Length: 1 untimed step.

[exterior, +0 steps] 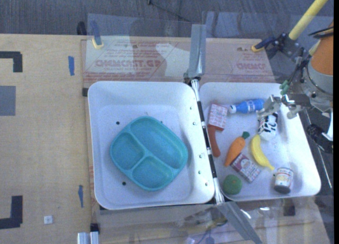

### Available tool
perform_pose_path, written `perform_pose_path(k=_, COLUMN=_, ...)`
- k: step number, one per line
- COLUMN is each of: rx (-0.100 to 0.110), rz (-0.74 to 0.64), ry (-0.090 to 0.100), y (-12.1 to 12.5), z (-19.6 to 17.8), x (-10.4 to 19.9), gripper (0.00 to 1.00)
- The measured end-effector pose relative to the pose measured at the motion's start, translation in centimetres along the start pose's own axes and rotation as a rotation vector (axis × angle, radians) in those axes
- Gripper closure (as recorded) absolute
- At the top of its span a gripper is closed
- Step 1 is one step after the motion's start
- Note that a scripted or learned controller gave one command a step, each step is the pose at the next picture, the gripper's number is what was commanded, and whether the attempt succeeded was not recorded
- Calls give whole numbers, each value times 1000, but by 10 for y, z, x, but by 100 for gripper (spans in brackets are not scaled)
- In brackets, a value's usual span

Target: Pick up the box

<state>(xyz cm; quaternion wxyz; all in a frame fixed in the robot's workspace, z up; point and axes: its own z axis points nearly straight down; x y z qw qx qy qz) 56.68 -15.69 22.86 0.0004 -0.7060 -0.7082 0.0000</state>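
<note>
Two boxes lie in the right bin (312, 182). A small pink and white box (217, 116) rests near the bin's left wall at the back. A little reddish carton (246, 167) lies flat near the front, between the carrot and the banana. My gripper (281, 105) hangs over the back right part of this bin, just above a black and white cow toy (268, 126). Its fingers stand spread open and hold nothing. It is well to the right of the pink box and behind the carton.
Also in the right bin are a blue bottle (247, 106), a banana (259, 152), a carrot (235, 150), a red-brown stick (213, 140), a green ball (231, 183) and a small jar (283, 179). The left bin (100, 100) holds a teal divided plate (149, 153).
</note>
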Motion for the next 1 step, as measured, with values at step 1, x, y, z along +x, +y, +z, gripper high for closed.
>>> perform_pose_path(k=1, rx=-11, rz=240, ry=2, y=-79, z=131, x=21, gripper=0)
